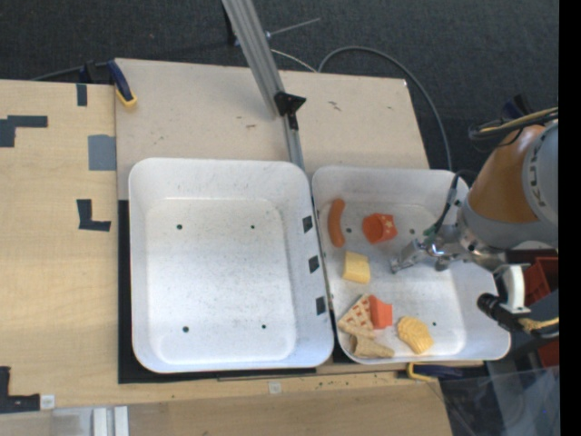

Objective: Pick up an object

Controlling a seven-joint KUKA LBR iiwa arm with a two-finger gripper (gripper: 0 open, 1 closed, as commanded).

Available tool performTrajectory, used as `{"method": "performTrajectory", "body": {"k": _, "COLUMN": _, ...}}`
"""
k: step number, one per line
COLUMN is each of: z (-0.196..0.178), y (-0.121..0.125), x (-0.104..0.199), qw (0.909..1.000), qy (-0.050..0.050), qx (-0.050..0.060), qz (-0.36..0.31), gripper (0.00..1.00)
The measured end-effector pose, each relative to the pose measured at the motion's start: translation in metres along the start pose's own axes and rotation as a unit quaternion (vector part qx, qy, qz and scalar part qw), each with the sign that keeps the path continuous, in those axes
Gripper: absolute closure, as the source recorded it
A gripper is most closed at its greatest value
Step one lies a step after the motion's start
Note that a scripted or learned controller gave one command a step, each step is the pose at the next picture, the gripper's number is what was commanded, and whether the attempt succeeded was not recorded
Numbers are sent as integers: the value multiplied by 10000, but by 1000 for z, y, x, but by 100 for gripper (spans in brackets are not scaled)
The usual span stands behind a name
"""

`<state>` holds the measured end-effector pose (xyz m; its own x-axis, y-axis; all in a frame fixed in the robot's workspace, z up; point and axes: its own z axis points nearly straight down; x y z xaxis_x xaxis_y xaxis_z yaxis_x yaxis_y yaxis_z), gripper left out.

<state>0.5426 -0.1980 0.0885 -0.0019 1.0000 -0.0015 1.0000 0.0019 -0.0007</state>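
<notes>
Cheese [357,268] lies nearest the end effector [400,264], whose spread I cannot tell; better to centre over it, clear of the sausage [336,222], before descending.

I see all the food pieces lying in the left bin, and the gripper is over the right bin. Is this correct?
Not quite. The camera view shows the food pieces, such as the orange sausage and yellow block, lying in the right bin, not the left. The gripper is indeed over the right bin.

Left white bin [218,271] sits on the pale bench [54,243]; a grey metal pole [259,48] slants across the top, a blue-and-yellow clamp [121,83] grips the board's corner, and dark tape marks [91,214] dot the wood.
</notes>
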Motion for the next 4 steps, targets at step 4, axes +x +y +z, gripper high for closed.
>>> {"method": "performTrajectory", "body": {"k": 4, "z": -130, "y": 6, "x": 49, "qw": 10000, "qy": 16, "qx": -8, "qz": -27, "gripper": 100}}
